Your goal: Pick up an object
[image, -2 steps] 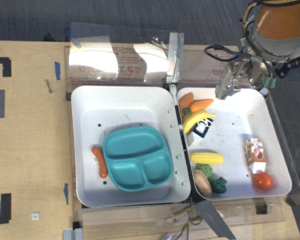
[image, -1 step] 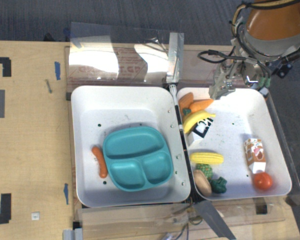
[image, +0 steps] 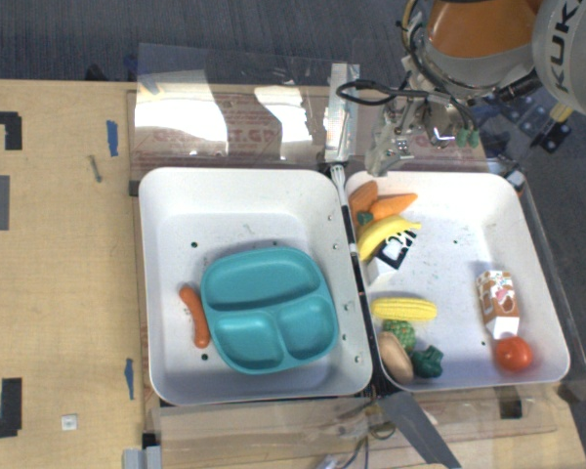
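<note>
The pick looks barely begun, judging by how things lie. The gripper (image: pixel 402 145) hangs above the far rim of the right bin (image: pixel 542 262), at about 11 o'clock of that bin, with nothing between its fingers. Whether those fingers are apart or together I cannot tell; cables and metal parts clutter that spot.

All the candidate objects lie in place. In the right bin, a carrot (image: pixel 393 204) sits at 10 o'clock against the inner wall, with a rounder orange piece (image: pixel 363 195) touching it on its 9 o'clock side. Just below, toward 6 o'clock, is a banana (image: pixel 383 234) with a black-and-white tag (image: pixel 395 251) on it. A corn cob (image: pixel 404 309) lies at about 8 o'clock, and beneath it a potato-like tan piece (image: pixel 396 359) and a green broccoli-like piece (image: pixel 428 361) touch one another. A small carton (image: pixel 497 300) and a tomato (image: pixel 514 354) sit near the 4 o'clock wall.

The left bin (image: pixel 166 203) carries a teal divided plate (image: pixel 270 309) and a sausage (image: pixel 195 316) just beside it at 9 o'clock.

What remains, by my reading: descend, close on something, and lift. The carrot and banana are nearest the gripper, so they seem the likeliest targets.
</note>
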Tool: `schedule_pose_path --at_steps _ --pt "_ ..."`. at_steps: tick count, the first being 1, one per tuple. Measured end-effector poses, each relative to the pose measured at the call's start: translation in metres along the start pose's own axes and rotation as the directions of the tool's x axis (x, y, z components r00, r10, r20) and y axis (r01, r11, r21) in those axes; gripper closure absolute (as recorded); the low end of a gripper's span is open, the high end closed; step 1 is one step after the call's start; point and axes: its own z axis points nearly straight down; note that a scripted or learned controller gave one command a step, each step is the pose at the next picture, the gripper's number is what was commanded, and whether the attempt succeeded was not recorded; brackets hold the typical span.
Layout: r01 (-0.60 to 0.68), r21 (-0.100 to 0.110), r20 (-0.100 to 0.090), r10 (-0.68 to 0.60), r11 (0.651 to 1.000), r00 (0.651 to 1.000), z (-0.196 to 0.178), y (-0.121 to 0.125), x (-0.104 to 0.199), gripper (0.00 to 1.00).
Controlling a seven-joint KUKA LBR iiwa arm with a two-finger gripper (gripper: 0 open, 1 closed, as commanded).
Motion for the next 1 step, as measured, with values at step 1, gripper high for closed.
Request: schedule_pose_path --at_steps 1 --pt "0.033 0.000 -0.001 -0.033 0.999 0.999 0.0011 0.0355 0.0482 1.00"
